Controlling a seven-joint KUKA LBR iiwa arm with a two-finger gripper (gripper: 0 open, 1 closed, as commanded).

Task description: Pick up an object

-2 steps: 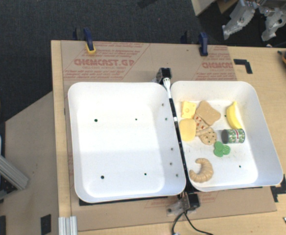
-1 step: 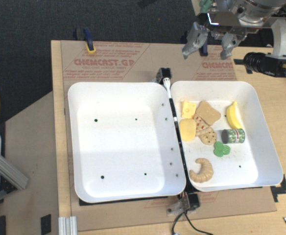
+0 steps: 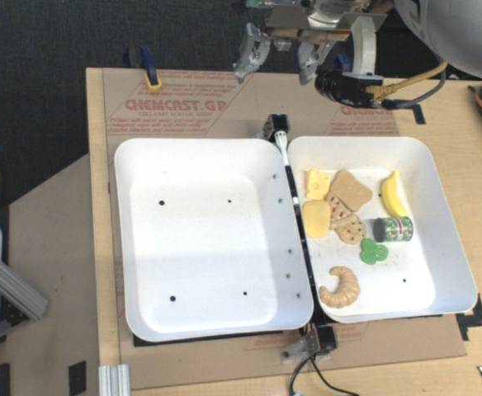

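Camera view: the left bin (image 3: 200, 246) lies beside the right bin (image 3: 439, 221), which holds everything. My gripper (image 3: 281, 58) hangs beyond the bins' far edge, jaws apart, gripping nothing. In the right bin: croissant (image 3: 341, 288) nearest, banana (image 3: 395, 194) right, cracker (image 3: 349, 190), small can (image 3: 393, 229), green piece (image 3: 373, 253).

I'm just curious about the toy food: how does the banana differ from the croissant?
The banana is bright yellow and smooth; the croissant is tan and ridged. The banana lies near the right bin's far side, the croissant near its front edge. The banana curves gently, the croissant curls into a tighter crescent. Both lie loose in the same bin.
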